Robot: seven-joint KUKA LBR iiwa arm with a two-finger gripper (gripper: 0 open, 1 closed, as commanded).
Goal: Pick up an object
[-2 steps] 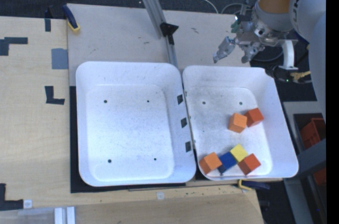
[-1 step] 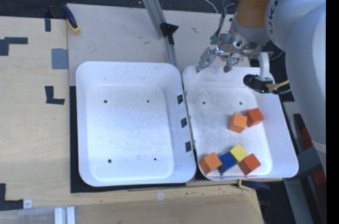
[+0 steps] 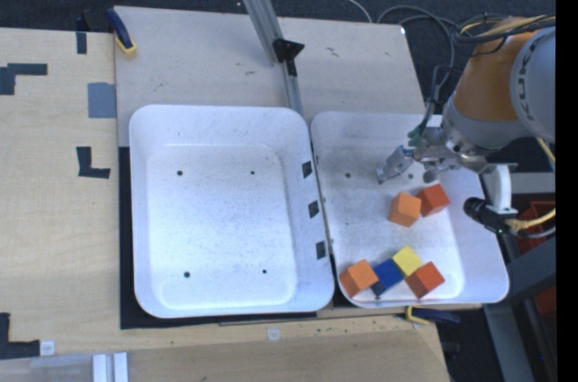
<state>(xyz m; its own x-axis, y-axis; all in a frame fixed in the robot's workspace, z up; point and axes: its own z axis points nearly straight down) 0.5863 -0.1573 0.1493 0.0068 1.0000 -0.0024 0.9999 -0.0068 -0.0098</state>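
Several small cubes lie in the right bin (image 3: 354, 145). An orange cube (image 3: 405, 209) and a red-orange cube (image 3: 434, 199) sit side by side near the bin's middle right. Along the front edge is a cluster of an orange cube (image 3: 360, 276), a blue cube (image 3: 387, 274), a yellow cube (image 3: 407, 260) and a red cube (image 3: 425, 279). My gripper (image 3: 411, 173) hovers just behind the orange and red-orange pair, open, its fingers spread with nothing between them.
The left bin (image 3: 149, 191) stands beside the right one, their rims touching. A slanted metal pole (image 3: 257, 1) rises behind the bins. A blue and yellow clamp (image 3: 120, 32) sits at the board's back left corner. Cables (image 3: 424, 19) trail at the back right.
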